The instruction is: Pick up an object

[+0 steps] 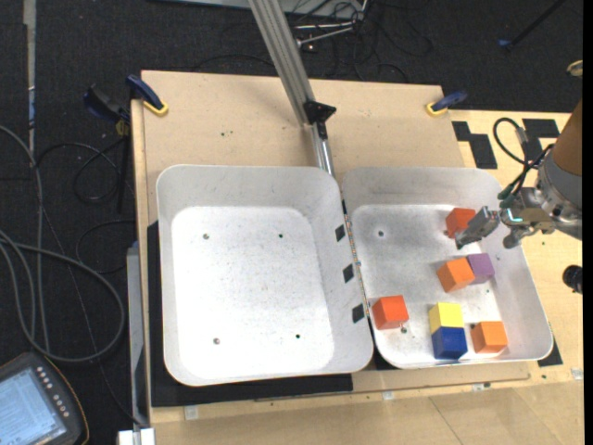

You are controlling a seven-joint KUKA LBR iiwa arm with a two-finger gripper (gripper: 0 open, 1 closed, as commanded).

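Several small blocks lie in the right bin (408,239). A red-orange block (459,219) sits near the far right, with an orange block (454,273) and a purple block (481,266) touching each other just in front of it. Toward the front are another red-orange block (390,311), a yellow block (446,315) against a blue block (449,342), and an orange block (488,336). My gripper (493,232) hangs over the bin's right side, open, with nothing between its fingers. Its left finger (472,229) is right beside the far red-orange block.
The left bin (246,267) adjoins the right one along a middle seam with black clips. A slanted metal pole (287,58) rises from the back of the bench. Clamps sit at the bench's far corners.
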